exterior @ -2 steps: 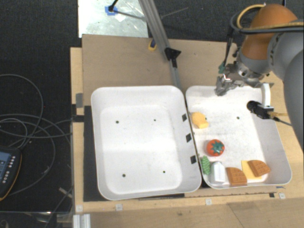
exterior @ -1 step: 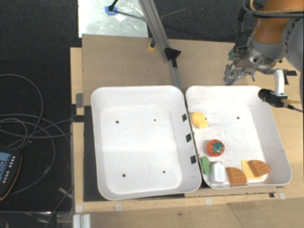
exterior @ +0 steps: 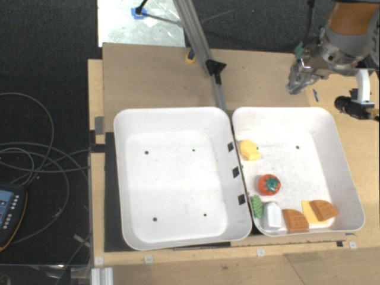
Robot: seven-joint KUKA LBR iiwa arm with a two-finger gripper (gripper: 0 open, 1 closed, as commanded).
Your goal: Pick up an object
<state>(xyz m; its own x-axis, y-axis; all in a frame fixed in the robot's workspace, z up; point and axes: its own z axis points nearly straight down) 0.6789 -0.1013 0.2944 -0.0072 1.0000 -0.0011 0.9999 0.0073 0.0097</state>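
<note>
A: Arm (exterior: 350, 16) at upper right, orange band above wrist. Pincer (exterior: 297, 83) hanging over bare table (exterior: 160, 76), just beyond far rim of right bin (exterior: 332, 153). State?

B: Cannot tell. Too small and blurred to judge whether released or clenched. Nothing seen held.

A: Contents of right bin?

B: Yellow piece (exterior: 249, 150) near left wall, toward the middle. Tomato (exterior: 268, 184), red with green top, just below it, apart. Green bit (exterior: 256, 206) against left wall near front corner, touching or just beside white can (exterior: 272, 215). Brown waffle (exterior: 295, 219) right of can, close. Second brown waffle (exterior: 323, 209) lying on a yellow slab (exterior: 313, 214), just beside the first. All clustered along front and left of bin.

A: Left bin (exterior: 172, 177)?

B: Four small dark dots on white floor. Touching right bin along shared edge, black clips (exterior: 236, 172) at the joint.

A: Pincer relative to objects?

B: Well apart. All objects resting on bin floor, none lifted.

A: Surroundings?

B: Grey pole (exterior: 199, 37) slanting across table top. Cables (exterior: 35, 153) on dark floor at left, pendant (exterior: 10, 209) at lower left.
</note>
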